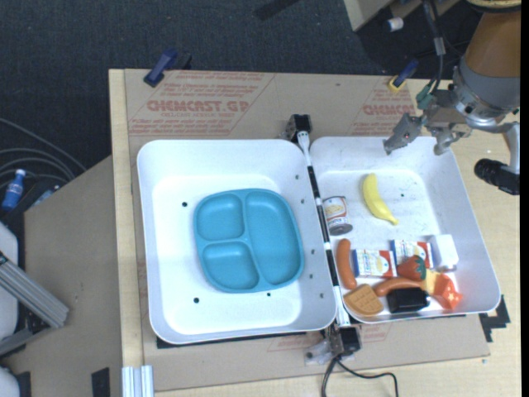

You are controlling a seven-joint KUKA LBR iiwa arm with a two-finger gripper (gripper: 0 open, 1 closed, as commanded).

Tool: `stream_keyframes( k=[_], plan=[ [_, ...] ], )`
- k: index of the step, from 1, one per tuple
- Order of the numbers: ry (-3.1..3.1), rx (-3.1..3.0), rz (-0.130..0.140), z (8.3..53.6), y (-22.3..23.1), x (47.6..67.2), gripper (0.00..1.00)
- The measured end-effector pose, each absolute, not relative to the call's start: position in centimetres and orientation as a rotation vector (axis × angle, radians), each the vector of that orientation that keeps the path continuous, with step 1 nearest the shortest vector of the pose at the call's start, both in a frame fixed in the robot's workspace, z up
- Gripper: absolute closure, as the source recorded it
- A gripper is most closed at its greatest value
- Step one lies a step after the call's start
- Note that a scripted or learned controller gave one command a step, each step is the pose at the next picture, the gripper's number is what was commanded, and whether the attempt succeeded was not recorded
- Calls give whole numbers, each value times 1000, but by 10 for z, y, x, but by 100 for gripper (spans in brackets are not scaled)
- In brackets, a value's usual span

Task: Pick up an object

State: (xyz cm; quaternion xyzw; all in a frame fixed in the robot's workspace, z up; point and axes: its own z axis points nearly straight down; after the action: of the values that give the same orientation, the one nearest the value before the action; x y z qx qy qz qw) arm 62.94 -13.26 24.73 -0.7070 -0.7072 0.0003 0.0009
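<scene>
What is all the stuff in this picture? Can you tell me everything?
left bin: one, white, left side of the bench
divided plate: one, blue, inside the left bin
right bin: one, white, beside the left bin
banana: one, yellow, upper middle of the right bin
can: one, small, at the right bin's left wall
hot dog: one, orange-red, below the can
carton: one, white with colours, near the hot dog
gripper: one, grey, open, above the right bin's far edge, holding nothing
</scene>
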Motion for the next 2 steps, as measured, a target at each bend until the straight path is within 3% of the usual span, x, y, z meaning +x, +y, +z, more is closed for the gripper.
stream_keyframes(
  k=[1, 2],
  plan=[
    [-2219, -2219, 3, 101, -127, 642, 0],
    [-2222, -2221, -1, 113, -127, 643, 100]
  ],
)
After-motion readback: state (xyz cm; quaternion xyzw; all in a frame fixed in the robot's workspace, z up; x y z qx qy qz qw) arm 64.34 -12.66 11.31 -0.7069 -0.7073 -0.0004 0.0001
